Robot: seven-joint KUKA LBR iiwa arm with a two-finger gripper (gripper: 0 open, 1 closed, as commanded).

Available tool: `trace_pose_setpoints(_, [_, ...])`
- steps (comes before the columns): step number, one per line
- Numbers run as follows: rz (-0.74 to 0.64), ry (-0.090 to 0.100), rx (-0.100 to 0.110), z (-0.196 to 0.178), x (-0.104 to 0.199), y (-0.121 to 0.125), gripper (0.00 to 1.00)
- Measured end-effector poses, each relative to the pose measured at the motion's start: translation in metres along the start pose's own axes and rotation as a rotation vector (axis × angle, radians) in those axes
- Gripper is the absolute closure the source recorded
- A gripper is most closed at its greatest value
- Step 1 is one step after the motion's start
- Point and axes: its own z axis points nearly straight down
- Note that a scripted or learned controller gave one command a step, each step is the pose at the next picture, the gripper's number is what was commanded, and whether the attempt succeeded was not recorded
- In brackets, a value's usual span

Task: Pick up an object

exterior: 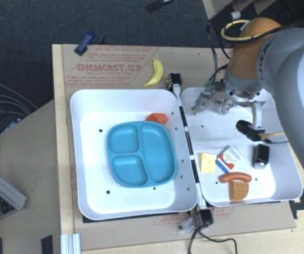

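Step in hand: approach, nothing grasped yet. The pincer (211,103) hovers over the upper part of the right bin (286,192), and its fingers look apart with nothing between them. The bin floor right under it is bare.

The task names no one thing. The likely picks sit in the lower part of the right bin, well apart from the pincer: cheese (208,163), packet (229,157), sausage (235,177) and waffle (239,190), with the sausage touching the waffle.

Next move, as I judge it: travel toward the lower frame, go down over one piece, then close. The sausage looks the easiest. Its long axis runs left-right in the frame, so the fingers should close across it, top-to-bottom. The packet lies diagonal, upper right to lower left. The cheese is flat and hard to pinch.

The left bin (80,142) holds a blue plate (141,153).
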Motion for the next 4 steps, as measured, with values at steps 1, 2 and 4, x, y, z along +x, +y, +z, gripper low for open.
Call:
trace_pose_setpoints(1, [0.002, 0.001, 0.004, 0.000, 0.000, -0.020, 0.00])
trace_pose_setpoints(2, [0.000, 0.000, 0.000, 0.000, 0.001, 0.000, 0.00])
trace_pose_setpoints(4, [0.000, 0.000, 0.000, 0.000, 0.001, 0.000, 0.00])
